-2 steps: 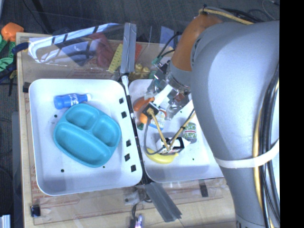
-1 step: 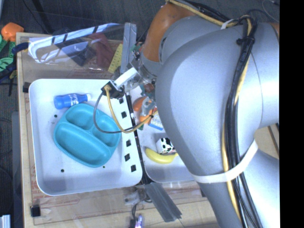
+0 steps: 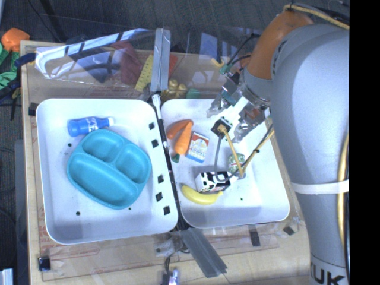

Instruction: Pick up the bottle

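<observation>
Arm (image 3: 314, 129) cut off at right edge

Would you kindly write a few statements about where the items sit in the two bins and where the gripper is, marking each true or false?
1. The blue bottle lies in the left bin. True.
2. The bottle is standing upright. False: it lies on its side, above the blue divided tray in the picture.
3. The gripper hangs over the right bin. True.
4. The banana is in the same bin as the bottle. False: it lies in the right bin, near the black-and-white toy.
5. The carrot lies on the blue divided tray. False: it is in the right bin, beside a small carton.
</observation>
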Robot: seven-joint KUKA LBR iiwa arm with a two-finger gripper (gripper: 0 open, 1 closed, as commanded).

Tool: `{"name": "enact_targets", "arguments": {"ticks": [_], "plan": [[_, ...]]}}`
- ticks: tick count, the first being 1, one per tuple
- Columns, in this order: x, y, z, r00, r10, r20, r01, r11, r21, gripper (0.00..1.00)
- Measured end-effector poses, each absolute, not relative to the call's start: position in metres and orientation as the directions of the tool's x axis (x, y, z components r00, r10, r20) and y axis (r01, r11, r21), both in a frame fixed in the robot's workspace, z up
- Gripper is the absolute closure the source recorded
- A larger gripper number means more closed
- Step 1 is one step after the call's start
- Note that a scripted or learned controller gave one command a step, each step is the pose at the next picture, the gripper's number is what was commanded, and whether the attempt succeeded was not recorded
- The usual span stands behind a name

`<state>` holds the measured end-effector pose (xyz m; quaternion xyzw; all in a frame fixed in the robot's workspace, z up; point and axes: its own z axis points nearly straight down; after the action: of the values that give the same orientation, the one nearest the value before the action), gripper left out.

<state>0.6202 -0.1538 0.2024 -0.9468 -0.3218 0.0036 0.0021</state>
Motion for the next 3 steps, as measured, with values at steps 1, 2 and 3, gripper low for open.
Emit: {"name": "enact_targets", "arguments": {"ticks": [1, 2, 3], "plan": [[0.597, -0.099, 0.117, 0.917, 0.4, -0.005, 0.4, -0.917, -0.006, 0.0], [0.597, -0.077, 0.357, 0.96, 0.28, -0.005, 0.28, -0.96, -0.002, 0.0], [0.55, -0.033, 0.193, 0.903, 0.43, -0.01, 0.43, -0.903, -0.005, 0.0]]}}
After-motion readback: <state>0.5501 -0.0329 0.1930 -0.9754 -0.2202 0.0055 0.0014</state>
